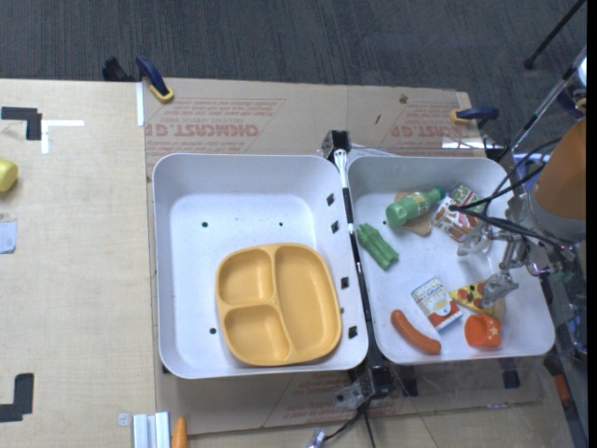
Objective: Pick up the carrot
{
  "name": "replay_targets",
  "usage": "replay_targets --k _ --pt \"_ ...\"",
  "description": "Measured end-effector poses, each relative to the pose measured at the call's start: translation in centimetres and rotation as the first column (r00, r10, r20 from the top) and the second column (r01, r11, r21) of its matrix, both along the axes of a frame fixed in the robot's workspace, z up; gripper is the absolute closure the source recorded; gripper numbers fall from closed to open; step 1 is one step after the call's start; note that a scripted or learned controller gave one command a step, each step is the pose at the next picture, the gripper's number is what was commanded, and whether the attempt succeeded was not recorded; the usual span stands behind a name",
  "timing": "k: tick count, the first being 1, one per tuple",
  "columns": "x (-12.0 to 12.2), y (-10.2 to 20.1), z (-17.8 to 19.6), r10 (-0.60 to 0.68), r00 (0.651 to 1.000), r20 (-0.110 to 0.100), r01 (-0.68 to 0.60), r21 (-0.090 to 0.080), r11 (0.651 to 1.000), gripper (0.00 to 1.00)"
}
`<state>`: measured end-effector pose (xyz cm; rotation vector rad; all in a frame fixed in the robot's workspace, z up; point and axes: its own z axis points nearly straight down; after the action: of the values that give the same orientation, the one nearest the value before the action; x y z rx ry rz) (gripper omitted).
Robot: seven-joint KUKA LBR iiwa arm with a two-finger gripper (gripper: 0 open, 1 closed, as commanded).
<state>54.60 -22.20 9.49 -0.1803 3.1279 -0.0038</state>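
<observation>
The carrot [482, 331] looks like a short orange-red toy lying in the front right corner of the right bin [532, 343]. My gripper [488, 265] hangs over the right side of that bin, a little behind the carrot and apart from it. Its fingers stand open with nothing between them. The lower fingertip [497, 287] is just above a yellow and red pizza slice [469, 297].
The right bin also holds a green bottle [411, 207], a printed packet [456, 212], a green vegetable [378, 246], a small carton [435, 303] and a sausage [415, 332]. A yellow divided plate [278, 303] sits in the left bin [177, 250].
</observation>
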Motion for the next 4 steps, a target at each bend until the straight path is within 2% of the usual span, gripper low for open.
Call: replay_targets --k 1,2,3,4 --pt "-5.5 1.5 -0.2 0.138 0.99 -0.001 -0.138 0.0 0.99 0.0" --pt "-3.3 4.1 22.0 0.058 0.998 0.001 -0.058 -0.001 0.998 0.0" --pt "-3.7 13.8 15.4 0.503 0.865 -0.004 -0.503 0.001 0.865 0.0" --pt "-1.7 19.8 9.7 0.587 0.809 -0.004 -0.587 0.002 0.809 0.0"
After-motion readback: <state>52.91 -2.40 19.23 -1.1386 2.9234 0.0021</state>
